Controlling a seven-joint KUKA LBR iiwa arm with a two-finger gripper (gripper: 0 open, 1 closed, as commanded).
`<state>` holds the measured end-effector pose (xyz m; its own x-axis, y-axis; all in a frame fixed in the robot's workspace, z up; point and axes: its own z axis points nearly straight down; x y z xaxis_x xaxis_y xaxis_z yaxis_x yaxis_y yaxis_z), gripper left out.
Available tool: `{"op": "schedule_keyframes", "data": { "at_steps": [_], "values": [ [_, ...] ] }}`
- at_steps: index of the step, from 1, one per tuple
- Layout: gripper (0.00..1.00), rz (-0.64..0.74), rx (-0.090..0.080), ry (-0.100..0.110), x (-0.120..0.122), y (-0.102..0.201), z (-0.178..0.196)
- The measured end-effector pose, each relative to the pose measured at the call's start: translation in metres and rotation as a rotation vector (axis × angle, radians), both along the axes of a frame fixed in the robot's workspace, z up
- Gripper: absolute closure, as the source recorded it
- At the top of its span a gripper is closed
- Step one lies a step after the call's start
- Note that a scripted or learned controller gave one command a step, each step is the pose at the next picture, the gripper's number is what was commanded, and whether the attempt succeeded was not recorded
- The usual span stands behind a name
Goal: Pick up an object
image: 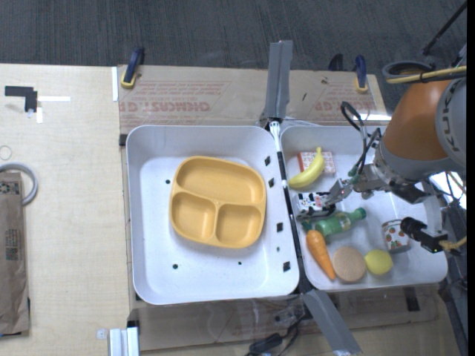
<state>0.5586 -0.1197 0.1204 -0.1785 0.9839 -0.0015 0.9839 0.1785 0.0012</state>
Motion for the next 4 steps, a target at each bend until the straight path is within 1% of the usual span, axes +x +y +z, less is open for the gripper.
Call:
{"op": "schedule_keyframes", "data": {
  "at_steps": [1,2,3,4],
  "values": [
    [0.0,-0.025,0.002,-0.014,0.011,-0.1,-0.007],
    [0.0,0.195,0.001,0.005,0.032,-0.062,0.084],
    [0.0,0.26,0.002,0.007,0.017,-0.058,0.011],
    [0.0,0.117,0.002,0.006,-0.003,-0.044,-0.032]
  ]
}}
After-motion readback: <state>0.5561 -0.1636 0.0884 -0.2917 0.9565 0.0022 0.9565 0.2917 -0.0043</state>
